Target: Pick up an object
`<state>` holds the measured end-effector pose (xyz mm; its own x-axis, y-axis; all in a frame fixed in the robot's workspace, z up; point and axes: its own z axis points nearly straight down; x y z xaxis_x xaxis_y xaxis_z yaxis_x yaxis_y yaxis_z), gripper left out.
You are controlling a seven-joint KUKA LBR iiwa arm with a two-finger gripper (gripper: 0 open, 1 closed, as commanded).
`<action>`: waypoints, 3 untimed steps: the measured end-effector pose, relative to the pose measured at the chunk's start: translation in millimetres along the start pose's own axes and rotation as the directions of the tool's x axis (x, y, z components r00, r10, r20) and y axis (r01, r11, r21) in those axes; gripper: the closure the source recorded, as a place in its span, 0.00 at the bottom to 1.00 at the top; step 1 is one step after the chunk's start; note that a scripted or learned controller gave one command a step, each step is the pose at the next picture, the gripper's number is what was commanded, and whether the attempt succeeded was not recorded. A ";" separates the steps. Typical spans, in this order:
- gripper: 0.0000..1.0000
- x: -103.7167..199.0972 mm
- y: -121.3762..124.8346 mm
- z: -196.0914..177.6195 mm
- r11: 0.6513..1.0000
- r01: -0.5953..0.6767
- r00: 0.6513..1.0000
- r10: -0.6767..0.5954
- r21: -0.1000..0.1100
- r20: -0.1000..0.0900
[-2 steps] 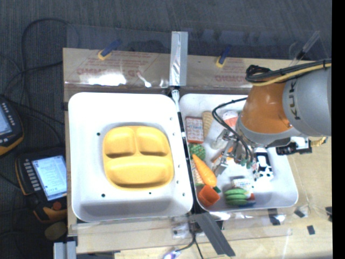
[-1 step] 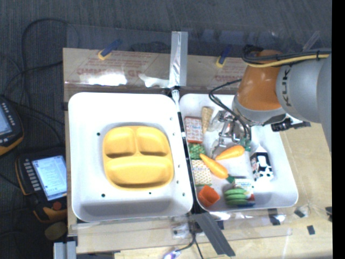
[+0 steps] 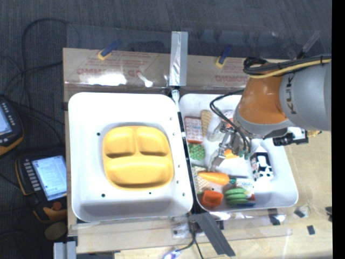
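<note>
Toys (image 3: 223,186) are piled in the right bin (image 3: 285,193), lower right; nothing is pinched by the spread gripper (image 3: 229,151) above.

end effector (image 3: 229,151) low, arm bent

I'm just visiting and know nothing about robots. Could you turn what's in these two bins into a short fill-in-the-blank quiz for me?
1. The yellow divided tray lies in the ____ bin.
2. The end effector hangs over the ____ bin.
3. The carrot in the right bin is coloured ____.
4. The band above the arm's wrist is ____.

Missing words: left; right; orange; orange
</note>
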<state>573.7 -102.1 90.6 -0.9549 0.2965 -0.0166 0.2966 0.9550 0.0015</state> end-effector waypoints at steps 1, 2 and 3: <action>1.00 -1.2 0.9 -10.2 1.000 0.001 1.000 -0.001 0.001 0.002; 1.00 68.0 -40.0 -3.8 0.986 -0.169 0.986 0.169 -0.003 0.005; 1.00 -14.3 8.1 -0.8 0.889 -0.458 0.889 0.458 0.002 -0.001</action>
<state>589.7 -98.6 91.7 -0.7128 0.7012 -0.0127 0.7012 0.7129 0.0068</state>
